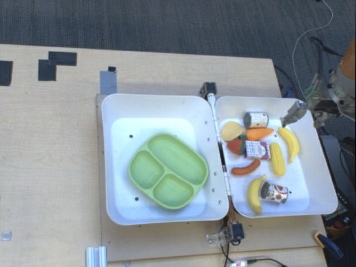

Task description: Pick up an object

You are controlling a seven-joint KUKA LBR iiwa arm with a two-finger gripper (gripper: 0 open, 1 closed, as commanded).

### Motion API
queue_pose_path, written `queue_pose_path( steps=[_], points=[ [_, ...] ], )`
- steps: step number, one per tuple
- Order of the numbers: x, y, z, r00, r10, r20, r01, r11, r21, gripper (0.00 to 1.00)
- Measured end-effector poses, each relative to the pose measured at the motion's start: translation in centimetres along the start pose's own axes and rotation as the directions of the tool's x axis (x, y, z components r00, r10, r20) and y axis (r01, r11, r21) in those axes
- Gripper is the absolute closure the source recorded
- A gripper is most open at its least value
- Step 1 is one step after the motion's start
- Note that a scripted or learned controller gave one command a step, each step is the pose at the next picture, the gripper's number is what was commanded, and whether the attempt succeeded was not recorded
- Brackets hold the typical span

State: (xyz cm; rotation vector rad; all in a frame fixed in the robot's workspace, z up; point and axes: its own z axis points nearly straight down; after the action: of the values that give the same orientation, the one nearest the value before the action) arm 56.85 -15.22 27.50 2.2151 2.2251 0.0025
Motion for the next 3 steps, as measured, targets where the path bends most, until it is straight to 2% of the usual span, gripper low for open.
queue_pose_path(
  steps=[1, 2, 3],
  points=[
    [-1.1, 1.5, 12.8, 1.0, 0.002, -0.001, -0.002, 1.0, 0.002, 0.0],
    [1.5, 0.3, 18.5, 1.0, 0.002, 0.003, -0.002, 1.0, -0.012, 0.0],
    [1.2, 0.6, 17.1, 1.0, 0.003, 0.008, -0.003, 1.0, -0.021, 1.0]
  ],
)
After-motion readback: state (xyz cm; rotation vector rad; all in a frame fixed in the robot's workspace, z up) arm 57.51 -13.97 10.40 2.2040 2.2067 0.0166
